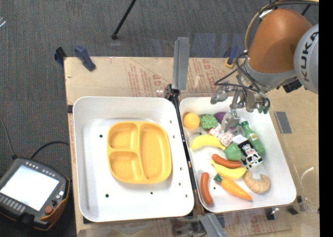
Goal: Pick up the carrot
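stage: not yet grasped | carrot (237,188) lies at the right bin's (283,179) near edge, beside the croissant (258,182) | gripper (230,120) hovers over the bin's far end, fingers spread, holding nothing | left: reach, descend, grip, lift

1. The desk (130,77) is a brown board with red print, and the hand (235,107) hangs over its right part.
2. Directly under the hand, a white bin (285,179) rests on the desk.
3. Left of the hand lies a second white bin (88,121), touching the first.
4. A grey bar (181,64) lies on the desk, up and to the hand's left.
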### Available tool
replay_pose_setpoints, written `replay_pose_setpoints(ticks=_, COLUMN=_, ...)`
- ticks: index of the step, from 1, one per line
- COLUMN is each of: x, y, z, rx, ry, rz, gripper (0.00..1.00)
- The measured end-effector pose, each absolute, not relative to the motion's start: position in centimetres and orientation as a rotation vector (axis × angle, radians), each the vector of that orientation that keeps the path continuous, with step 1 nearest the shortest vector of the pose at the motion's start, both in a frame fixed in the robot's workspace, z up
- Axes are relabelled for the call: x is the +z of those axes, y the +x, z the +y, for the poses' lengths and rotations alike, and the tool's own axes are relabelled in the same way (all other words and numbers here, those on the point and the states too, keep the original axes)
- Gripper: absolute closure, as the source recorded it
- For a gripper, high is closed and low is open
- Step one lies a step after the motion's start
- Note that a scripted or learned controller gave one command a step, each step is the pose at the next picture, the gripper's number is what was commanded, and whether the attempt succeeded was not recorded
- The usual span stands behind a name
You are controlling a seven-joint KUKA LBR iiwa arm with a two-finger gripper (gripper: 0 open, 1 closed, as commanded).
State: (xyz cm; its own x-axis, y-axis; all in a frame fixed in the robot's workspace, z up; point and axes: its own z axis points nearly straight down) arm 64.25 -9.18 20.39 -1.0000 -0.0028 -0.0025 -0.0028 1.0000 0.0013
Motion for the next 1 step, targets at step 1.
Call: replay_pose_setpoints(ticks=1, x=16.41, y=57.72, z=-10.56, rx=0.003, ry=-0.155, rz=3.14, gripper=0.0)
